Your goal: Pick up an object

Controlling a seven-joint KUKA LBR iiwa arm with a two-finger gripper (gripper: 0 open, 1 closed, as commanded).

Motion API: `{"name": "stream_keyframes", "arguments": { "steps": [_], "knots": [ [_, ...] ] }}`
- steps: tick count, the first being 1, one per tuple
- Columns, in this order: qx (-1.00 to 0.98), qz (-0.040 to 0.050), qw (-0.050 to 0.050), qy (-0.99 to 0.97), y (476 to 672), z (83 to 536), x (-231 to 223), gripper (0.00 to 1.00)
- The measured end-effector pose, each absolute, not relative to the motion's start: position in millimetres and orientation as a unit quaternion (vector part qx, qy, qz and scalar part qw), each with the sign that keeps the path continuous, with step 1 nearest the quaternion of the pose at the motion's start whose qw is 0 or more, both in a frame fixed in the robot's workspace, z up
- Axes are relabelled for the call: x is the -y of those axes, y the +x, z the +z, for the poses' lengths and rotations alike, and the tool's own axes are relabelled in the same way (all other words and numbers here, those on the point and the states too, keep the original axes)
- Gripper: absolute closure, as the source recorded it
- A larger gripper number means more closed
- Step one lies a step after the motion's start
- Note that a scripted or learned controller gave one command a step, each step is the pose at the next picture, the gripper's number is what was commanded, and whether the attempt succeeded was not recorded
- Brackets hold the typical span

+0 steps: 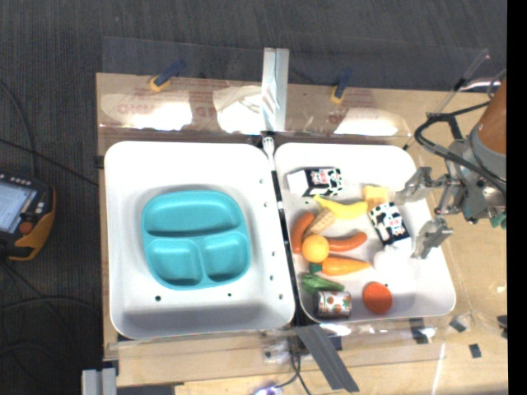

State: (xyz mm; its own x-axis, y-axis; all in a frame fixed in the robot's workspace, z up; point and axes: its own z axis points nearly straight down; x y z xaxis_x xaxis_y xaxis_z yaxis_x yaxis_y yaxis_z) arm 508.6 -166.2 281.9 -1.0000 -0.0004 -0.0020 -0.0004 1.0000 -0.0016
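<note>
The gripper [424, 212] hangs over the right side of the right bin [428, 299] with its fingers spread wide and nothing between them. The toys, such as the cow carton [388, 222] just beside it, all lie in that bin, so I judge the pick is not yet done: closing and lifting remain.

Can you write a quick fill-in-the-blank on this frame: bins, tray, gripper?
1. The turquoise plastic divided tray lies in the ____ shallow white bin.
2. The tray has ____ compartments.
3. The two-finger gripper hangs over the ____ edge of the right shallow white bin.
4. The round orange-red toy tomato lies beside the small ____ printed tin can.

Missing words: left; three; right; red
</note>
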Motion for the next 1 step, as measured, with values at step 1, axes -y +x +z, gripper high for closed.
{"name": "stream_keyframes", "arguments": {
  "steps": [1],
  "knots": [
    [-0.992, -0.0019, 0.003, -0.122, 542.8, 92.1, 160.7, 0.0]
  ]
}}
